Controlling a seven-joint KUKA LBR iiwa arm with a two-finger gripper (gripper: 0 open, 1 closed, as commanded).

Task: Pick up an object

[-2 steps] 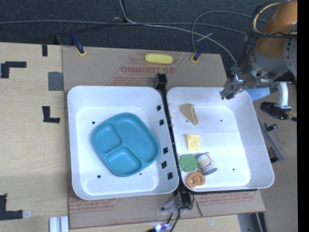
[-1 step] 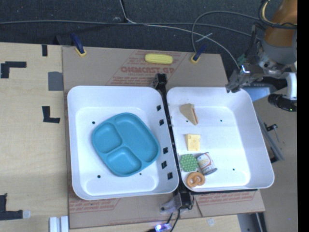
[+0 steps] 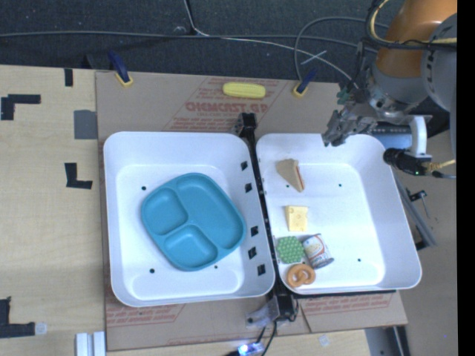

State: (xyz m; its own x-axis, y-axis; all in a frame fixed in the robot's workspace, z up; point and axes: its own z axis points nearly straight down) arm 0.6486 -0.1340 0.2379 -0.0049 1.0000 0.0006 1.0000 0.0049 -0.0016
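The right bin point(image 3: 371, 199) holds several small items along its left side: a tan wedge like a bread slice point(image 3: 292, 173), a yellow cheese block point(image 3: 297, 218), a green round piece point(image 3: 290, 249), a small can point(image 3: 318, 251) and a pretzel-like ring point(image 3: 300, 275). My gripper point(image 3: 338, 134) hangs above the bin's far right corner, well away from all of them, with nothing seen between its fingers. The left bin point(image 3: 122, 199) holds a blue divided plate point(image 3: 192, 220).
A yellow banana-like object point(image 3: 243, 90) lies on the cardboard behind the bins. Blue clamps point(image 3: 119, 68) hold the cardboard's back edge. Cables arc above the right bin near the arm. The right bin's middle and right side are bare white floor.
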